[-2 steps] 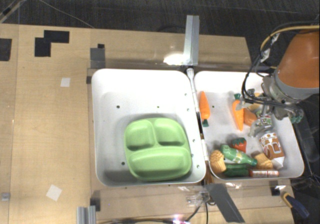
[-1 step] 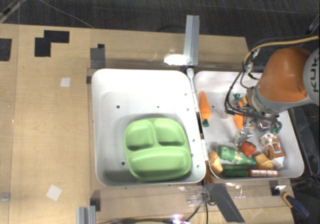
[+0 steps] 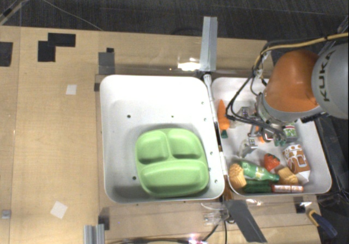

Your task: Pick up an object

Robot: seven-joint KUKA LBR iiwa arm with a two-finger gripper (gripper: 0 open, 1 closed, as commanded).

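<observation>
You are looking down at a slant on a wooden bench point(image 3: 49, 144) that bears two shallow white bins side by side. Take the green plate as your landmark.

The green plate point(image 3: 172, 162), a three-compartment tray, lies in the near half of the left bin point(image 3: 125, 101).

To the right of the plate, past the wall the bins share, sits the right bin point(image 3: 322, 174). Its toys crowd along the near wall: a tan ridged piece point(image 3: 235, 174) closest to the plate, then a green bottle-shaped toy point(image 3: 258, 172) lying on its side, a dark green piece point(image 3: 256, 187) below it, a brown cylinder point(image 3: 287, 188) lying flat, a red piece point(image 3: 271, 162), a tan block point(image 3: 287, 174) and a white-and-brown carton point(image 3: 297, 158) at the far right. An orange piece point(image 3: 222, 114) lies farther back, against the shared wall.

Right of the plate and farther back, the gripper point(image 3: 254, 140) hangs over the middle of the right bin, just behind the pile. No toy shows between its fingers; you cannot tell whether they are spread or closed.

The orange band point(image 3: 292, 82) above the wrist, with black cables point(image 3: 242, 98) looping beside it, covers the far part of that bin.
</observation>
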